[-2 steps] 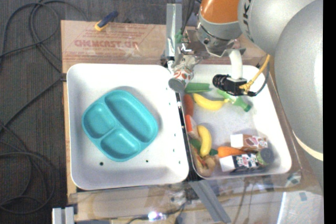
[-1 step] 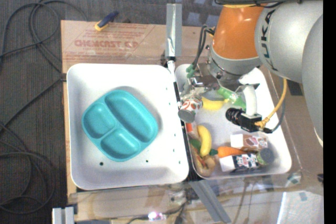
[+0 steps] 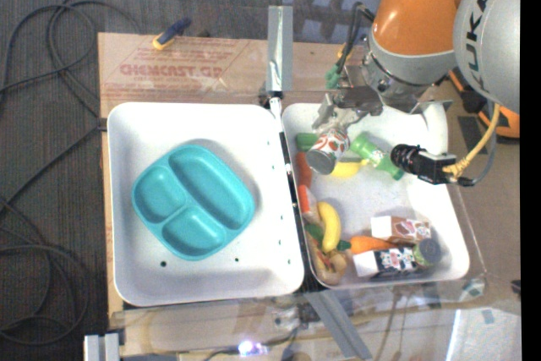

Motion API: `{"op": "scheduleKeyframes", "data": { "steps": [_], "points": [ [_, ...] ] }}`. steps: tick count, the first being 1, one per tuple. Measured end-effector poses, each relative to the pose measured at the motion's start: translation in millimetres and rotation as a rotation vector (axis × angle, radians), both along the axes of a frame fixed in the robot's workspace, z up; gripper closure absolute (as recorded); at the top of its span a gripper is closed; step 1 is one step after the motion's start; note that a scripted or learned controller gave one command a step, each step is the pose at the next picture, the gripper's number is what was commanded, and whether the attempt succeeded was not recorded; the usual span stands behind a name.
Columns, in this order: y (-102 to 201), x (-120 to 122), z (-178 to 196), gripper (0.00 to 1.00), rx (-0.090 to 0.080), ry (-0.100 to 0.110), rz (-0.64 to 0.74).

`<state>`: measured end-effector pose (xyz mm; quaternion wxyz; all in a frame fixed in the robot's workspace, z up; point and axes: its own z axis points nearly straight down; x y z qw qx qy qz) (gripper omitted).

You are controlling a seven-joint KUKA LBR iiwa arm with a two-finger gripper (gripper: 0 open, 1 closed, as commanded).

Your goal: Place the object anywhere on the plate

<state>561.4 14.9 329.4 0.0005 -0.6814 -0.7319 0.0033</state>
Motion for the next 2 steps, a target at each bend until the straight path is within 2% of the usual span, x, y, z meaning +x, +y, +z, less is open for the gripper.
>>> {"op": "scheduleKeyframes", "data": {
  "steps": [1, 2],
  "points": [
    [75.3, -10.4, -72.5, 1.00, 0.001, 0.002, -0.042],
    [75.2, -10.3, -72.4, 0.00, 0.001, 0.002, -0.043]
  ]
}}
